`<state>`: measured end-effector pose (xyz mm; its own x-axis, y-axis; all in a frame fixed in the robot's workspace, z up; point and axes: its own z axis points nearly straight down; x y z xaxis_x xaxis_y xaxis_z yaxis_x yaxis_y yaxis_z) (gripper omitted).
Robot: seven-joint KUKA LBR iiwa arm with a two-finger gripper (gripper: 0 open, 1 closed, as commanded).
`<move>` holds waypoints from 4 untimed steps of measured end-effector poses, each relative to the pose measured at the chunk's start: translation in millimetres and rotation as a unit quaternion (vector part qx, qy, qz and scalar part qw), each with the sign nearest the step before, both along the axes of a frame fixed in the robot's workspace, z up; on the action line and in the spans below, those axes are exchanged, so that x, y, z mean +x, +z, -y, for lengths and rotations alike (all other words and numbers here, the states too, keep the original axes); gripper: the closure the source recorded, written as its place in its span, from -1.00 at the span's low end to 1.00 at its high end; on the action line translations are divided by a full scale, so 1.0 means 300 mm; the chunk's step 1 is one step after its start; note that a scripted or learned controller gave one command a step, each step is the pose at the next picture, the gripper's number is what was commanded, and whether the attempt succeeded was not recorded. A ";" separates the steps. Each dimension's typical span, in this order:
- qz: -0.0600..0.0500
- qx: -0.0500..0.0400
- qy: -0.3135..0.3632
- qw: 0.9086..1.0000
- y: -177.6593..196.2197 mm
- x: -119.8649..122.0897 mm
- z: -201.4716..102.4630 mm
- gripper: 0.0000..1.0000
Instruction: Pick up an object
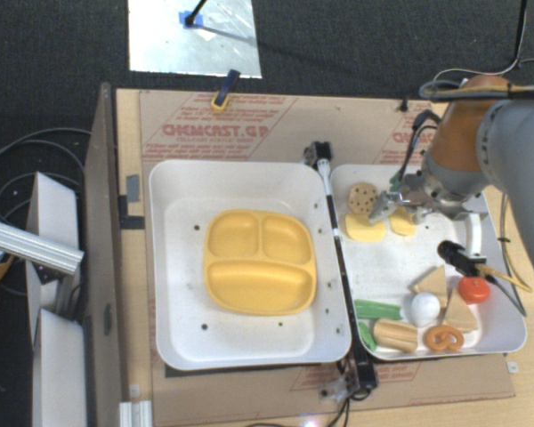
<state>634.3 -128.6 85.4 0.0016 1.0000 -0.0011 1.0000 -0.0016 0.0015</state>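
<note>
I can't tell how the jaws stand, gripper low over the yellow slices and cookie at upper left of the right bin, nothing visibly lifted, so I judge the pick not yet done.

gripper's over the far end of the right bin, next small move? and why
Probably a short straight descent. The gripper sits just above two pale yellow pieces, beside the round cookie at the far end of the right bin. Nothing shows between its fingers, so lowering onto the nearest yellow piece before closing seems the likeliest way to get a grasp.
</note>
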 end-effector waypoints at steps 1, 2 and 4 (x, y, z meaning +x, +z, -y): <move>0.002 0.001 0.005 1.000 0.073 0.122 -0.124 -1.00; -0.001 0.000 0.003 1.000 -0.005 0.114 -0.123 -1.00; 0.002 0.001 0.004 1.000 0.000 0.122 -0.132 -1.00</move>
